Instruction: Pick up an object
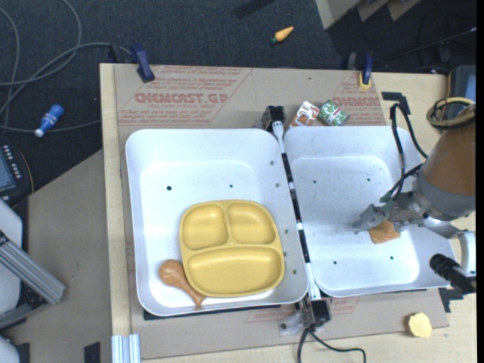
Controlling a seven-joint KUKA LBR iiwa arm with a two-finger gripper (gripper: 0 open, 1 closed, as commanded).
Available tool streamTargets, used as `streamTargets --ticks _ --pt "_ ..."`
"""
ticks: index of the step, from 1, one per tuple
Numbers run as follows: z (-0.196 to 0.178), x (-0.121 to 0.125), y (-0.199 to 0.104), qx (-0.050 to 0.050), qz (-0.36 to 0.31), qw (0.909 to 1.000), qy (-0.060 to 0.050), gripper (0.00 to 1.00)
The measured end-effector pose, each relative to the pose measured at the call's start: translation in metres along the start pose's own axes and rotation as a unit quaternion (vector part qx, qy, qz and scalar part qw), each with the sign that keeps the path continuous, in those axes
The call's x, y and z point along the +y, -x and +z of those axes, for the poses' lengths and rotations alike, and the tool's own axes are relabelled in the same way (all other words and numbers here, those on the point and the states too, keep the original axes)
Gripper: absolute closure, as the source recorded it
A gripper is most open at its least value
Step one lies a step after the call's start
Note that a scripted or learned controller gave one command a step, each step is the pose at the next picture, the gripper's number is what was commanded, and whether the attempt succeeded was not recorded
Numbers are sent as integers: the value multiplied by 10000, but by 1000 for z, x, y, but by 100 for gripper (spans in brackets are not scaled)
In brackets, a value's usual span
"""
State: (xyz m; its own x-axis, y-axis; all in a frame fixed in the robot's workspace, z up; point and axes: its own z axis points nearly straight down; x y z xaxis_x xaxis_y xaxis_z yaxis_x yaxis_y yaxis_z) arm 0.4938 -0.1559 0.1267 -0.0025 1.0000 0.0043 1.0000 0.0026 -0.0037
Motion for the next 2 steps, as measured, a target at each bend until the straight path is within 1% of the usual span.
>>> streamTargets --ticks 1,2 --pt "12 -3 55 -36 36 10000 22 0" --pt "-109 -1 44 -47 1 10000 83 0"
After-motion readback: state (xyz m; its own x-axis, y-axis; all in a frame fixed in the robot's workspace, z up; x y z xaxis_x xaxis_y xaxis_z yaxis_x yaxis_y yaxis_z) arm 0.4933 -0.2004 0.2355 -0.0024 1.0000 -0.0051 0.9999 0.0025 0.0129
